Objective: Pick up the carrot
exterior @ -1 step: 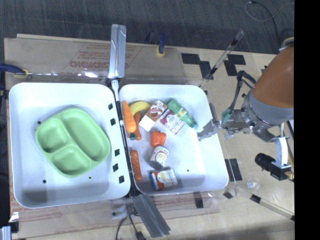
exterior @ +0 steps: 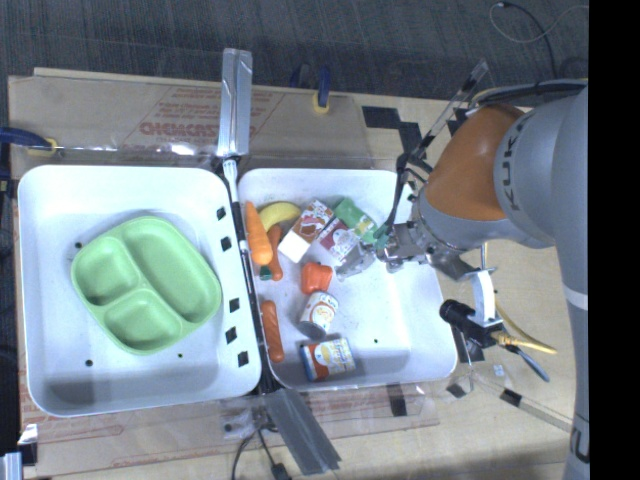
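The carrot (exterior: 258,234) lies lengthwise along the left wall of the right bin (exterior: 420,353), its tip toward the far edge, just beside a banana (exterior: 280,213). Look to the bin's right side and you find the pincer (exterior: 385,253) low over the clutter near a green packet (exterior: 355,216), well apart from the carrot; you cannot tell how its fingers stand. A sausage (exterior: 271,330) and two cans (exterior: 326,358) sit nearer you. The left bin (exterior: 40,298) holds a green divided plate (exterior: 145,283) on the tabletop (exterior: 540,388).
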Robot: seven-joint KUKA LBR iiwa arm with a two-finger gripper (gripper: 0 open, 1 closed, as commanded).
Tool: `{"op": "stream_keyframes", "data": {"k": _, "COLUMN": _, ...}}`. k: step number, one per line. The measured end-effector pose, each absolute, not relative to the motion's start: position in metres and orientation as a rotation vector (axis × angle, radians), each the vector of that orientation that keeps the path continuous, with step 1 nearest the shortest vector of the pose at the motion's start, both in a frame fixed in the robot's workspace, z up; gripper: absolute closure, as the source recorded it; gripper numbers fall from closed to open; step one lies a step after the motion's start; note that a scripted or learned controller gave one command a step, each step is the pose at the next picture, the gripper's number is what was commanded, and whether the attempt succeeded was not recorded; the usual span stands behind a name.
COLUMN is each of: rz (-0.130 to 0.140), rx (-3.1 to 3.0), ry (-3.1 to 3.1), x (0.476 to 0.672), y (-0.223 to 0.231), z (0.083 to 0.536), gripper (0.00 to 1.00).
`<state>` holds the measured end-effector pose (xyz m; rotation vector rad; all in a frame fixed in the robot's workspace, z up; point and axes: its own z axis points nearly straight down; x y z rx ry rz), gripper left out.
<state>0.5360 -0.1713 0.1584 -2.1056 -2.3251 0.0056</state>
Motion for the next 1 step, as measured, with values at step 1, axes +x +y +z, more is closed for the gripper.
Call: {"op": "stream_keyframes", "data": {"k": 1, "rz": 0.005, "rx": -2.026, "ry": -2.394, "x": 0.5225, "y": -0.1054, "z": 0.0901, "gripper": 0.0}}
